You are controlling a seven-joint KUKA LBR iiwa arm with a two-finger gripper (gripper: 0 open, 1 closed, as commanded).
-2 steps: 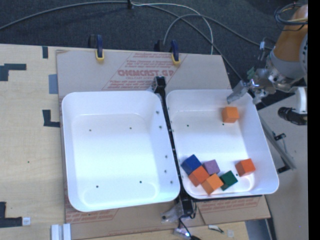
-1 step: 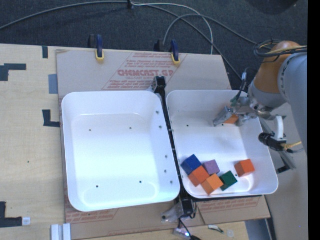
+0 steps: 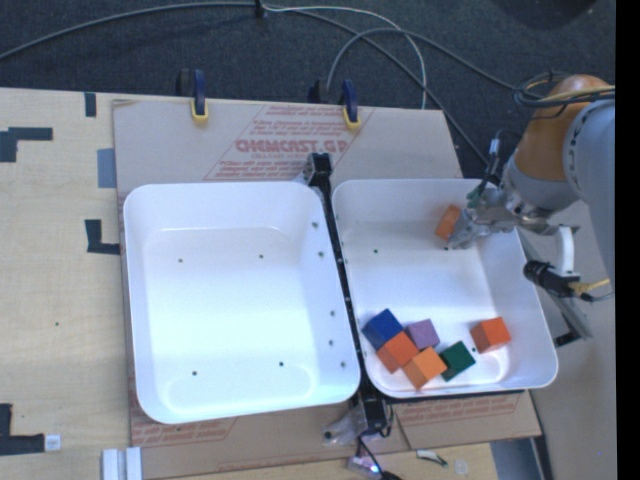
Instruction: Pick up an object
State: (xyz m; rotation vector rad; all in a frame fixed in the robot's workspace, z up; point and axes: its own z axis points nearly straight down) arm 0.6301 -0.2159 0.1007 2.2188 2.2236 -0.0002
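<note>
Now my end effector (image 3: 462,230) sits at the orange block (image 3: 448,222) in the right bin's (image 3: 520,376) far corner, grip state unclear, so next I'd judge a confirmed clamp before lifting.

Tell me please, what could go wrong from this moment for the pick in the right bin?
1. The orange block sits at the tip of the gripper, seemingly at its edge; a shallow grip could let it slip out.
2. The gripper works close to the right bin's far wall, so it might bump the rim.
3. A dropped block could land among the cluster of blocks below.
</note>
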